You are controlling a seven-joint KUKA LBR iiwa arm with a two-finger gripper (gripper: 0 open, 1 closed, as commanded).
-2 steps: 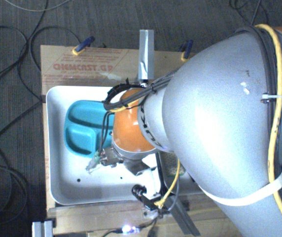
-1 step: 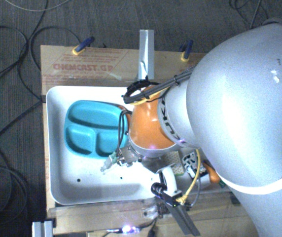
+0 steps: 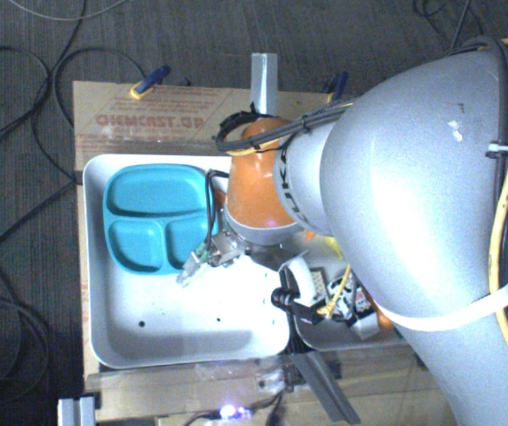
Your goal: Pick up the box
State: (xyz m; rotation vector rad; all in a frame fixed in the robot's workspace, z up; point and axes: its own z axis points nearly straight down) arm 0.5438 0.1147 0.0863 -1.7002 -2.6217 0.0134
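End effector [image 3: 202,260] hovers beside blue tray [image 3: 152,216] in left bin [image 3: 183,335].

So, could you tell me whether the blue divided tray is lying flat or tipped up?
Flat. The blue tray lies face-up in the left bin, its three compartments open to the camera, with the gripper at its right edge.

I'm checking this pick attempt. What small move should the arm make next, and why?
Probably lift and swing back toward the right bin. The gripper sits at the blue divided tray in the left bin, and nothing box-like lies there; the clutter that might include the box is in the right bin, mostly under the arm.
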